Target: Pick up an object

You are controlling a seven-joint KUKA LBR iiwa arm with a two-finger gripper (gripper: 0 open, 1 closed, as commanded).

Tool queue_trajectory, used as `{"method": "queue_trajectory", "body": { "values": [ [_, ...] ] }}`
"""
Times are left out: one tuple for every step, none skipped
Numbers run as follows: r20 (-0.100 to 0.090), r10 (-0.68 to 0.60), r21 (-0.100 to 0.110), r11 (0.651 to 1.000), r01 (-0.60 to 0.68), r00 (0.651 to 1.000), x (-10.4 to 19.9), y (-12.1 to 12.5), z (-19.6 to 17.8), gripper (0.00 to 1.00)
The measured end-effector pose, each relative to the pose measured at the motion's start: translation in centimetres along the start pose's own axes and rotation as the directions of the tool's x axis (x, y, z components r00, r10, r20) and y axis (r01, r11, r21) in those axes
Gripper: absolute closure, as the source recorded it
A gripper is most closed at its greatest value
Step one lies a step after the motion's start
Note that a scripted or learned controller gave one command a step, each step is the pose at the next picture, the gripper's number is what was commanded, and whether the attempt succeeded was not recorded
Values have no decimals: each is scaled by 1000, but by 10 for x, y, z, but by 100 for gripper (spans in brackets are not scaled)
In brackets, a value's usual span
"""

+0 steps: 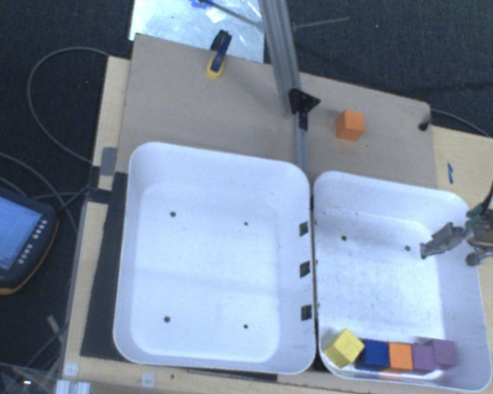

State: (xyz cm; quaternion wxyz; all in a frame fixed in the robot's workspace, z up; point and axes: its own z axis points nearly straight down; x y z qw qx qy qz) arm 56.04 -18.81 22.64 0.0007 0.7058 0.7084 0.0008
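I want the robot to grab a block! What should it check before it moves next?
1. Blocks in reach: ok. Yellow cube, blue cube, orange cube and purple cube line the right white bin's near edge.
2. Claw above that bin: ok.
3. Claw over a block: not ok, it hangs near the far right side.
4. Claw open: cannot tell.
5. Spare orange cube on the brown board: not ok, outside both bins.

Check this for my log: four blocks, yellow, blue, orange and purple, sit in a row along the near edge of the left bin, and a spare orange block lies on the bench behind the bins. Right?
One slip: the camera view shows the yellow block, blue block, orange block and purple block in the right bin, not the left. The spare orange block is behind the bins, as you say.
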Motion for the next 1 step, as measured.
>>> {"method": "queue_trajectory", "body": {
  "values": [
    [2, 7, 0, 1000, -7, 1000, -25, -64, -32, 0]
  ]
}}
